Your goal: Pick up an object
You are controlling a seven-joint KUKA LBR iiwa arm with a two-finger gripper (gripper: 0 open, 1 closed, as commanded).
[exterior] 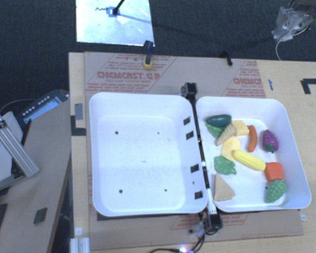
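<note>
Gripper [294, 21] hangs at the top right corner, well above and apart from both bins, over dark floor; whether it is released or clenched I cannot tell. Below it, the right bin [292, 121] holds a cluster of toy food: a dark green pepper [218, 120], a yellow corn cob [248, 159], a purple grape bunch [269, 140], an orange carrot [252, 138], a tan wedge [223, 188] near the front, and a green bunch [275, 191] in the front right corner. Beside it, the left bin [142, 157] sits touching along a black hinge strip [199, 152].
</note>
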